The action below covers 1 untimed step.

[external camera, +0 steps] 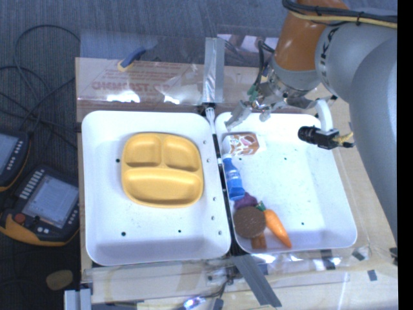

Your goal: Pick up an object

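Pickable things crowd right bin point(310, 192), left side: snack packet point(243, 144) at top near wall, blue bottle point(232, 179) below along divider, then purple piece point(245, 201), brown disc point(249, 221), carrot point(277, 228) in front corner. Clustered, touching; hard to isolate one.

Jaws point(253, 110) above bin's far-left corner, just beyond packet; nothing seen held, opening cannot be told.

Left bin point(103, 237) holds yellow tray point(161, 169), centred. Both bins on desk point(90, 76).

Judgement: packet nearest, likely target.

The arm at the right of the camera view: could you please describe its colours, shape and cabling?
The arm is a thick, rounded grey body with an orange band above the wrist. Black cables loop over the band. The tool below is small, metallic grey, and a black fitting juts out beside it.
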### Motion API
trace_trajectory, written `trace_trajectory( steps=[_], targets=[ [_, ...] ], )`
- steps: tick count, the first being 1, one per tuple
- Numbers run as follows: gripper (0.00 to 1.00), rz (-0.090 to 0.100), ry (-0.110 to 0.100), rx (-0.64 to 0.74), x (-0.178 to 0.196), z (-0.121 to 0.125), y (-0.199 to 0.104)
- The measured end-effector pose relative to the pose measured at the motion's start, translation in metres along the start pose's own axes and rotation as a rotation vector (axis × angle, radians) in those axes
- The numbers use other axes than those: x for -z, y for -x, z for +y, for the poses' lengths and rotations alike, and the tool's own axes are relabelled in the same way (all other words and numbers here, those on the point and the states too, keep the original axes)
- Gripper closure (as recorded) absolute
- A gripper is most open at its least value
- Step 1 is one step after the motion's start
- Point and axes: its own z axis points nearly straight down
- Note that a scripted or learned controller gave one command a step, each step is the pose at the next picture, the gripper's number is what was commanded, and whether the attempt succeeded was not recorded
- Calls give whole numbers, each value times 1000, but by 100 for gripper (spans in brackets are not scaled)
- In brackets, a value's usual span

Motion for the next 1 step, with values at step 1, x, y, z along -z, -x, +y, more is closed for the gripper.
trace_trajectory(
  steps=[1],
  targets=[
    [0,4,-2,-187,-12,4,-16]
  ],
)
